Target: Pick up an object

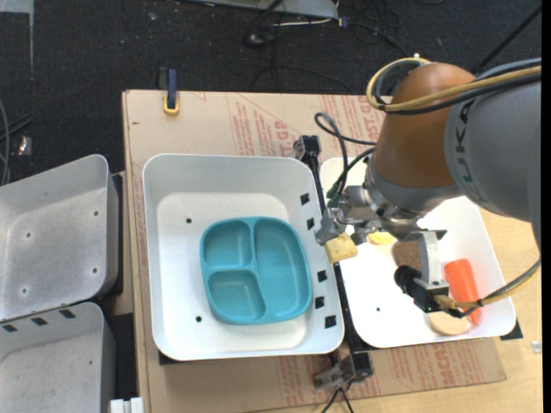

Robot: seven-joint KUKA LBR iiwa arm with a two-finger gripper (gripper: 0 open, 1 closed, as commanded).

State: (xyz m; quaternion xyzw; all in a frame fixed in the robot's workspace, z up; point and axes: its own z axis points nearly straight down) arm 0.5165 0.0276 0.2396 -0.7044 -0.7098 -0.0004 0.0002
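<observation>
Yellow block sits at left edge of right bin, just below gripper, likely target since nearest. Cannot tell finger state; wrist hides them. Block's long axis runs roughly left-right, slightly tilted. Orange cylinder lies near bin's right edge; teal tray centres left bin.

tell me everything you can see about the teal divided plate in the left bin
The teal divided plate looks like smooth moulded plastic, a rounded rectangle with raised ridges splitting it into three compartments: one long one on the right side, two smaller ones on the left. All three look bare. It lies flat and right side up on the floor of the left white bin, roughly central, turned slightly askew to the bin's walls. Nothing touches it but the bin floor.
</observation>
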